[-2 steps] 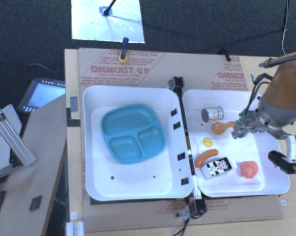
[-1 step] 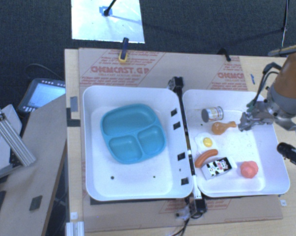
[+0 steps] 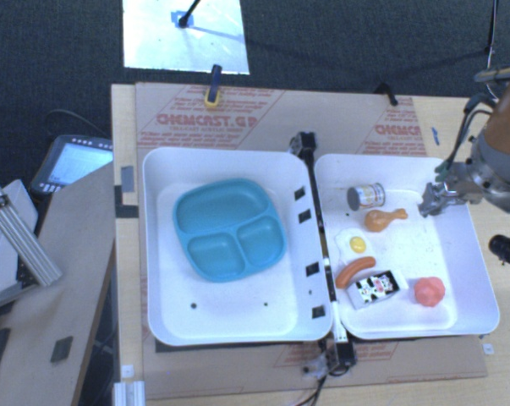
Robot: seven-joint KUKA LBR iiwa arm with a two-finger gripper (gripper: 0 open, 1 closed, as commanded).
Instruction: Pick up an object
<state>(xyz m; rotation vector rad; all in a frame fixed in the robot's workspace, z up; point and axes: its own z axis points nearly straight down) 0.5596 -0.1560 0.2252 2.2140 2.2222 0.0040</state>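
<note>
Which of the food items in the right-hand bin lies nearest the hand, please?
The orange chicken drumstick; it lies just left of the hand, while the others sit lower down.

Right bin [image 3: 474,252] holds what looks like toy food, lying apart.

Two white bins side by side on the bench [image 3: 263,108]. In the left bin [image 3: 166,227]: a blue divided tray [image 3: 229,228]. In the right bin [image 3: 466,252]: small can [image 3: 366,196], toy chicken leg [image 3: 384,219], fried egg [image 3: 356,244], sausage [image 3: 355,271], black-and-white carton [image 3: 376,288], pink ball [image 3: 430,291]. Gripper [image 3: 434,200] over the right bin's far right part, just right of the chicken leg, apart from it, with nothing seen between it and the bin floor.
</note>
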